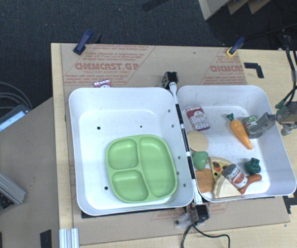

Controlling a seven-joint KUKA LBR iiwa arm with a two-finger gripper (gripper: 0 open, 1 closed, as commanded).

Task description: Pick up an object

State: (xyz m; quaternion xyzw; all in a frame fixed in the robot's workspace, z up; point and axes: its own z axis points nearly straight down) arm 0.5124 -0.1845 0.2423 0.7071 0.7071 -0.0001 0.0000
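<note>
Nearest my camera, at the front edge of the right bin (272,154), I see a cluster of toy food: a pizza slice (220,179), a small bottle with a red label (235,175) lying across it, an orange piece (204,180), a green vegetable (200,159), and a dark green piece (252,165) with a small orange carrot (251,180) beside it. A pale round cookie (197,140) sits just behind the green vegetable, against the bin's left wall, and a red can (197,118) lies towards the back left corner. A larger orange carrot (240,131) lies tilted near the bin's right side. The gripper (263,124) reaches over the right rim, its grey tip down just beside the larger carrot and touching or overlapping a small green-and-white item (250,122); I cannot tell how it is set or whether anything is caught. In the left bin (86,112), a green divided plate (140,168) rests near the front edge.
</note>
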